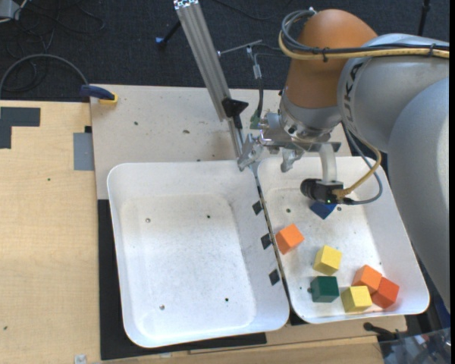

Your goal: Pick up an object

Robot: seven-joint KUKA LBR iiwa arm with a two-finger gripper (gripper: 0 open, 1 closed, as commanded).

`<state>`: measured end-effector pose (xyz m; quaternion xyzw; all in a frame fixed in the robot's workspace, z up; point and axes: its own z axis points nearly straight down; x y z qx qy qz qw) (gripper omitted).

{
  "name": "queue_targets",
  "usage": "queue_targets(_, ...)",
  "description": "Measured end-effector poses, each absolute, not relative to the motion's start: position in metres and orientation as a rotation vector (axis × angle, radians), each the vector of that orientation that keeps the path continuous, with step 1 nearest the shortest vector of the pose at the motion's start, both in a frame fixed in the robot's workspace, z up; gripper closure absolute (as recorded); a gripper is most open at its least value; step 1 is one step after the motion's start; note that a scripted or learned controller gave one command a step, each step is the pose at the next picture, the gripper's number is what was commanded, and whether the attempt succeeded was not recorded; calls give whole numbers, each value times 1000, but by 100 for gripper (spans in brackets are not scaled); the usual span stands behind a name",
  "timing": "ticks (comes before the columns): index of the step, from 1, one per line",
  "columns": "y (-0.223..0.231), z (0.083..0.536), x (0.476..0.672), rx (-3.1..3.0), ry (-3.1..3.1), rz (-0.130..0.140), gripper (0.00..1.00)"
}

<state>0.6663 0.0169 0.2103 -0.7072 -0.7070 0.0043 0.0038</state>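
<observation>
My gripper [268,159] hangs over the back left corner of the right bin [354,230], by the divider between the bins. Its fingers stand apart, open, with nothing between them. In the right bin lie an orange cube [290,238], a yellow cube [327,259], a dark green cube [324,288], a second yellow cube [356,298], another orange cube [368,277] and a red-orange cube [387,292]. A blue block [324,210] lies farther back, partly hidden, a little right of and nearer than the gripper.
The left bin [182,264] sits beside the right one, with black clips [266,240] along the shared rim. A slanted aluminium bar [206,59] rises behind the bins, close to the gripper's left. A blue and yellow clamp [98,93] lies at the bench's back left.
</observation>
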Motion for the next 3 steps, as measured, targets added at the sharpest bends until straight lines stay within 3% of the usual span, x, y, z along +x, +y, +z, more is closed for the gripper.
queue_targets(1, 39, 404, 602, -2221, -2226, -7, 0)
queue_targets(2, 52, 335, 629, -2211, -2224, 11, 0)
queue_targets(3, 50, 247, 637, -2217, -2215, 15, 0)
